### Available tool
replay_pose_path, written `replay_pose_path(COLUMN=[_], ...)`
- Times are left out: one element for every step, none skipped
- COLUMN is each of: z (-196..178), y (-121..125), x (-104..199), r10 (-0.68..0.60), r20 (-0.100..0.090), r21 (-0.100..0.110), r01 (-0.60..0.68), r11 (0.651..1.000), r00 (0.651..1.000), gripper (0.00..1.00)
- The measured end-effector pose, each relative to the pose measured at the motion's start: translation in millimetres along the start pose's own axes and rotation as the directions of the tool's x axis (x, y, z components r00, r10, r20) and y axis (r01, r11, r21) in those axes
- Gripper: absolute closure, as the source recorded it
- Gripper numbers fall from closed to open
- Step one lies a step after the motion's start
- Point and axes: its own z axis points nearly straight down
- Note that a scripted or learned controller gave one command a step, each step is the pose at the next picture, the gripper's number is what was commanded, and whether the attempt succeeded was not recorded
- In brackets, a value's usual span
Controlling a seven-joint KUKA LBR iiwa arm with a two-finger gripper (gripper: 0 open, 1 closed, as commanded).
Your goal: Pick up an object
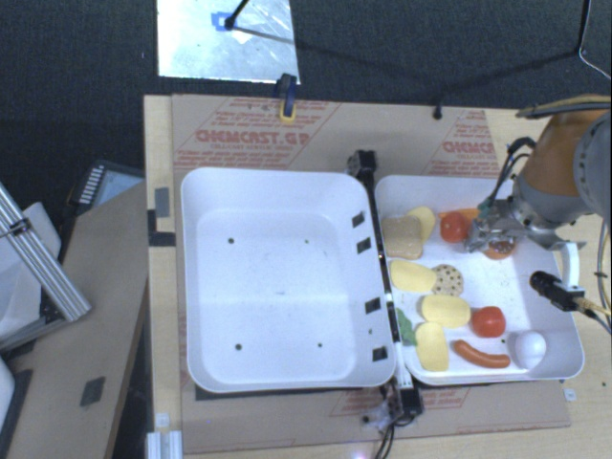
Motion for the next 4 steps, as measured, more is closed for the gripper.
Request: replay_pose_path(z=[3, 3, 3, -104], y=[-27, -79, -128, -48], x=[70, 74, 70, 127], r10=[-0.004, 0.004, 0.006, -0.008], r20=[0.0, 0.002, 0.003, 0.003], r21=[0.006, 0.008, 0.007, -0.012], r01=[0.004, -0.004, -0.006, 0.008], r11=[1.0, 1.0, 1.0, 1.0], r00=[1.0, 1.0, 1.0, 1.0], gripper=[1.0, 1.0, 1.0, 1.0])
